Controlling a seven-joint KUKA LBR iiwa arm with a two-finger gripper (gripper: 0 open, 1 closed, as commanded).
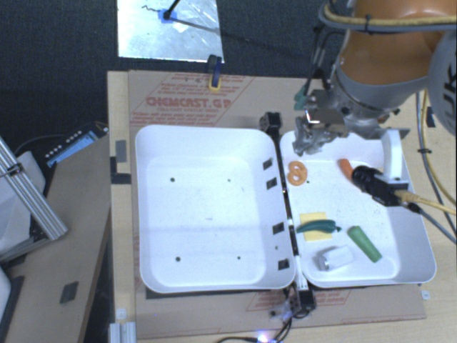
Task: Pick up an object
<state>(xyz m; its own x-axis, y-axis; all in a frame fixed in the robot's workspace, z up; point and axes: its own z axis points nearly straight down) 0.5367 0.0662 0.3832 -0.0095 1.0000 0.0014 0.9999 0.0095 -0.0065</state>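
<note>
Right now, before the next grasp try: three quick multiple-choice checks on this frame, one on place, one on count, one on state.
1. Which bin holds the objects?
A. Left white bin
B. Right white bin
C. Both

2. How many green cylinder-shaped sticks lie there?
A. One
B. Two
C. Three

3. Where is the small orange pretzel-shaped ring?
A. Between the claw's fingers
B. Lying on the bin floor
C. On the cardboard outside

Key: 1 B, every item sits in the right white bin. 2 A, one green cylinder-shaped stick lies near the front. 3 B, the small orange pretzel-shaped ring lies flat below the claw.
</note>
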